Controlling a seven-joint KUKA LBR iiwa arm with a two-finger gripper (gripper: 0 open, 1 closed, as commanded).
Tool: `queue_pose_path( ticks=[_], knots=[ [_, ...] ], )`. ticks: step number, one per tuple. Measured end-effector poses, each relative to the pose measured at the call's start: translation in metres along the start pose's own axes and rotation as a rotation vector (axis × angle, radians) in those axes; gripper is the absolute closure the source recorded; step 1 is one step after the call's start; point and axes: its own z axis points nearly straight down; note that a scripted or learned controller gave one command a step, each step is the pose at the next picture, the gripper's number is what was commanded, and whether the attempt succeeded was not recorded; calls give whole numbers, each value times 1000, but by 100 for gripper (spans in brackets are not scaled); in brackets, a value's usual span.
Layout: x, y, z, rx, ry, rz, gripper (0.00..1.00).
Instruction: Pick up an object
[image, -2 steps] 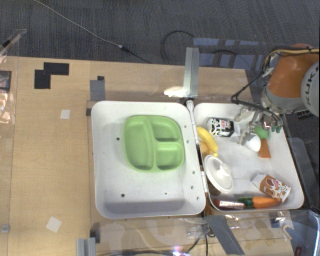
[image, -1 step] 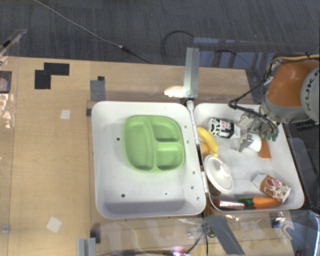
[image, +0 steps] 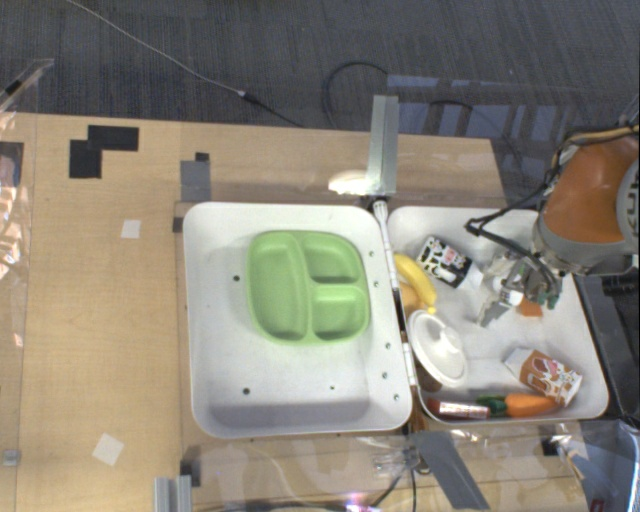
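A: Left bin (image: 215, 400)?
B: Holds a green divided tray (image: 305, 285), flat, roughly centred.
A: Right bin (image: 590, 385)?
B: Cluttered. Banana (image: 415, 280) along the left wall, white bowl (image: 438, 348) just below it. Small black-and-white carton (image: 443, 260) near the top. Carrot (image: 528, 405) on the bottom edge with a red tube-like item (image: 458, 408) beside it. Brown patterned snack carton (image: 548, 376) bottom right.
A: Gripper?
B: Gripper (image: 505, 300) sits over the middle of the right bin, between the black-and-white carton and a small orange piece (image: 530, 309). Fingers look spread, nothing between them. No object lifted; all lie in the bin.
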Motion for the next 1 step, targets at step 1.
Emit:
queue_pose_path(
  ticks=[1],
  knots=[
    [19,-35,-1,0,-1,90,0]
  ],
)
